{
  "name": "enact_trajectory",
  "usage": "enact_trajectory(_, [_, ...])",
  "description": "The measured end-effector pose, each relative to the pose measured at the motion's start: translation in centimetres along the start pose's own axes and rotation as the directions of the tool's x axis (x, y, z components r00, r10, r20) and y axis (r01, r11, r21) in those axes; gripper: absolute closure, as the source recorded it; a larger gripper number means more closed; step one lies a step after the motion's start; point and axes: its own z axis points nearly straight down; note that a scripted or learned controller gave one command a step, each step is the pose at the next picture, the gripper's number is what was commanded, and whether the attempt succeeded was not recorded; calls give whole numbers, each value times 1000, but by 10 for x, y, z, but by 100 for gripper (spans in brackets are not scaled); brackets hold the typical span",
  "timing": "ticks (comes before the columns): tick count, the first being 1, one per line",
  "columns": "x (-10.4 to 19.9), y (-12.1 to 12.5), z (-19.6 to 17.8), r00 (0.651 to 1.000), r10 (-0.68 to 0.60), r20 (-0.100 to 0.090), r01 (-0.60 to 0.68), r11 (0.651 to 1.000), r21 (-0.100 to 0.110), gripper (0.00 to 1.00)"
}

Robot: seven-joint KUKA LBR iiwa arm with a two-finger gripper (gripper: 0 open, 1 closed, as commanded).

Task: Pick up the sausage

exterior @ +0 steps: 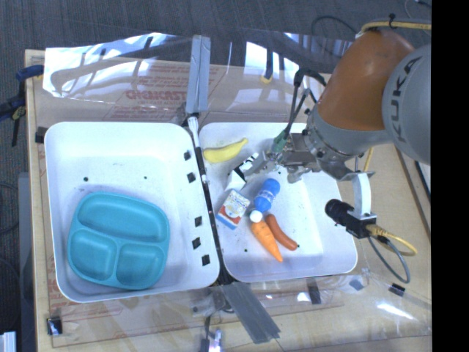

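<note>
While wrist hides gripper (282, 160), its state unclear; sausage (282, 233) lies beside carrot (265, 240).

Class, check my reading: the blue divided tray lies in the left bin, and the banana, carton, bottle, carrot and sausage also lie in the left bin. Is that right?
Not quite. The camera view shows the blue divided tray in the left bin, as stated, but the banana, carton, bottle, carrot and sausage lie in the right bin.
</note>
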Motion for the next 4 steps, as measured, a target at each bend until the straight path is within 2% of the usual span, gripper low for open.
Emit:
enact_trajectory(1, [-55, -27, 72, 999, -47, 0, 47, 999, -1, 0])
enact_trajectory(2, [-76, -26, 187, 993, -122, -1, 122, 993, -5, 0])
enact_trajectory(3, [-33, -3, 187, 996, 91, 0, -91, 996, -5, 0])
enact_trajectory(4, [-34, -3, 180, 996, 87, 1, -87, 996, 0, 100])
